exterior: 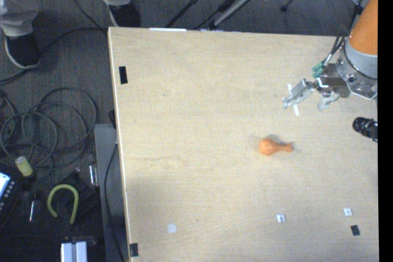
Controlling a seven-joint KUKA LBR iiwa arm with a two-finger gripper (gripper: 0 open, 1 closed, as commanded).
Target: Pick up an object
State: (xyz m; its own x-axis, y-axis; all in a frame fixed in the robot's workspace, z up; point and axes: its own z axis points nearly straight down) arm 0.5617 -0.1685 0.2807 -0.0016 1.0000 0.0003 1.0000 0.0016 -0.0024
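A pale wooden surface (196, 132) stands over grey carpet strewn with black cables (49, 126). A small orange pear-shaped object (273, 146) lies on it. The claw (310, 100), reaching from the right, hovers spread apart, holding nothing, near and above the object.

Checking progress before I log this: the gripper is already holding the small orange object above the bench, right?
Not right. The camera view shows the small orange object lying on the bench, apart from the gripper, which hovers up and to its right.
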